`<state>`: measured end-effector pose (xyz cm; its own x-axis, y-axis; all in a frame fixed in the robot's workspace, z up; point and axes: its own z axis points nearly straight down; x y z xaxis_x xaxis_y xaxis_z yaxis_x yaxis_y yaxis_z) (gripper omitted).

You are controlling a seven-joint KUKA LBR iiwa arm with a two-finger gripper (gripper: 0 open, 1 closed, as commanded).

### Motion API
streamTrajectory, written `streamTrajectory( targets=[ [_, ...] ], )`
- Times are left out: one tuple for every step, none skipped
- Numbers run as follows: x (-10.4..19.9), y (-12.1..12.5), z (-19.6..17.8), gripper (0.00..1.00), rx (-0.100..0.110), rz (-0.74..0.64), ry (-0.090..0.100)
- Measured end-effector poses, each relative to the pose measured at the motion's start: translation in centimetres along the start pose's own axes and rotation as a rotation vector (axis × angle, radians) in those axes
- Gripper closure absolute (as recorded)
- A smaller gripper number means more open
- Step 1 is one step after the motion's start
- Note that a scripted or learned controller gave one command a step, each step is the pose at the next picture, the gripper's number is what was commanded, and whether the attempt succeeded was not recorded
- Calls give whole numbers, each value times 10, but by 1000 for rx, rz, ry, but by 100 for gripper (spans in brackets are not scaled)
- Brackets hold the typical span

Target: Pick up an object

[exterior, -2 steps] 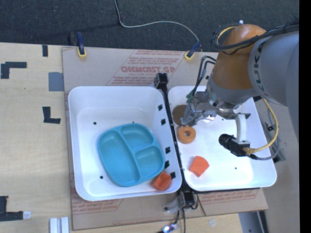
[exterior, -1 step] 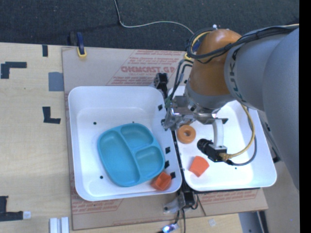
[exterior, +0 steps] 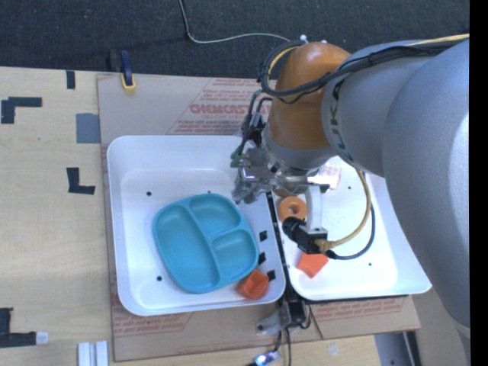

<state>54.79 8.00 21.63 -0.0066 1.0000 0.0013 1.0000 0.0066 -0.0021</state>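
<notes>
While the gripper point(exterior: 248, 175) hangs just above the blue plate's point(exterior: 204, 240) upper right rim, I cannot tell how it is set.

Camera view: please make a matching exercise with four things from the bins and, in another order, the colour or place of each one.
Things:
1. divided plate
2. ring
3. block by the plate
4. arm's band

Descriptions:
A. orange, above the wrist
B. blue, in the left bin
C. orange, with a hole, in the right bin
D. orange, at the left bin's near right corner

Pairs: 1-B, 2-C, 3-D, 4-A
</notes>
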Motion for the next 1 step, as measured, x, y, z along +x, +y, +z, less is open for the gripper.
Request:
streamTrajectory(
  targets=[
    [-3, 0, 0, 0, 0, 4, -2]
  ],
)
